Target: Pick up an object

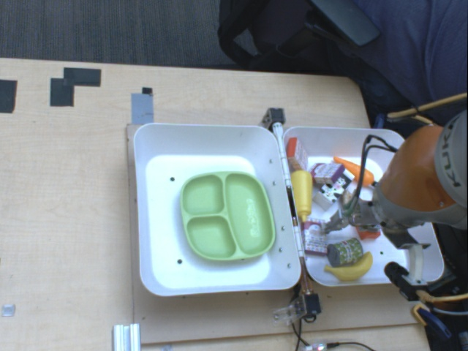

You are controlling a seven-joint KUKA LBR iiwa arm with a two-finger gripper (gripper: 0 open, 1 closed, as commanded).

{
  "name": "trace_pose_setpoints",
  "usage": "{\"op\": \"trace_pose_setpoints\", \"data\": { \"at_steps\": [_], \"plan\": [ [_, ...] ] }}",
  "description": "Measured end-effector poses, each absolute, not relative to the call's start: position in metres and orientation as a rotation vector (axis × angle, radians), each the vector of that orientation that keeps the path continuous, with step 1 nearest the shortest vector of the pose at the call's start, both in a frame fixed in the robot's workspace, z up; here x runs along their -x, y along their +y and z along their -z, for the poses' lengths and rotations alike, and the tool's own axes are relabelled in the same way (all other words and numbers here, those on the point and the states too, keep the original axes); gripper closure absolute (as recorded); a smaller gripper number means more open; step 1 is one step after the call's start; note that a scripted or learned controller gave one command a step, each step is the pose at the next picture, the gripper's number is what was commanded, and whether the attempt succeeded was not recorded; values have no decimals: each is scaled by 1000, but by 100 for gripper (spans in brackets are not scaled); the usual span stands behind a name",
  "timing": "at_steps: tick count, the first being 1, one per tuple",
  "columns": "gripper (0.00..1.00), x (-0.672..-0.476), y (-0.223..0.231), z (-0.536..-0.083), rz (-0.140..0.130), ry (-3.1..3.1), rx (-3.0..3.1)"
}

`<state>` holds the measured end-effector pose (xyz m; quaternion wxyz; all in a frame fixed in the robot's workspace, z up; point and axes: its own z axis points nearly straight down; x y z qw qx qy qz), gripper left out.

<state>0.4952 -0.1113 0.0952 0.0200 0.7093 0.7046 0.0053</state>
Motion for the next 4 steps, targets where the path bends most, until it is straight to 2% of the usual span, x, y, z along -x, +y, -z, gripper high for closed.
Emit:
{"op": "trace_pose_setpoints", "data": {
  "at_steps": [1, 2, 3, 4],
  "plan": [
    [100, -499, -112, -108, -24, 2180, -2192],
    [100, -488, -4, -185, -6, 2227, -2214],
    [0, -488, -5, -185, -4, 2225, -2216],
    [0, -488, -5, -185, -4, 2225, -2216]
  ]
}}
